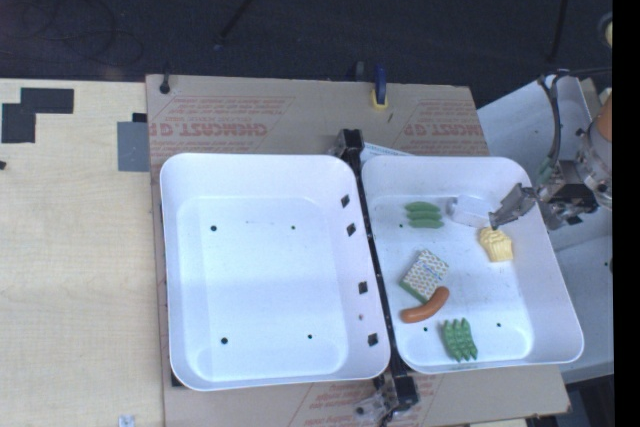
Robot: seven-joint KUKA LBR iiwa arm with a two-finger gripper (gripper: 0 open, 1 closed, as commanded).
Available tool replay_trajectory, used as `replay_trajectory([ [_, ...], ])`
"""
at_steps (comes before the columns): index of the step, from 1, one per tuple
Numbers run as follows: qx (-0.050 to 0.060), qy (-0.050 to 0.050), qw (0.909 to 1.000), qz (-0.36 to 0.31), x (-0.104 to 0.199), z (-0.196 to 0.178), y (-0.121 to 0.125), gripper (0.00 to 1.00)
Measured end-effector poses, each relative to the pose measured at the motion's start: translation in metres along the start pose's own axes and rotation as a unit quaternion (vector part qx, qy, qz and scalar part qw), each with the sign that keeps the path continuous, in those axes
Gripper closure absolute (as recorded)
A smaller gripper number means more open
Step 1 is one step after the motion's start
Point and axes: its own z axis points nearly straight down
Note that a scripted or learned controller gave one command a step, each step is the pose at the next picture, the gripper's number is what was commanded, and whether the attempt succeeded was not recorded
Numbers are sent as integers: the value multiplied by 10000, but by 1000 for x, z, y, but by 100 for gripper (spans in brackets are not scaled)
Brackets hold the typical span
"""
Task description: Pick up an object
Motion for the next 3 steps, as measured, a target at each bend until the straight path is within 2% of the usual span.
replay_trajectory([
  [1, -92, -30, 10000, -21, 3, -109, 110, 0],
  [2, 41, 3, 10000, 30, -37, -38, 32, 0],
  [3, -6, -3, 10000, 4, -35, -60, 1, 0],
])
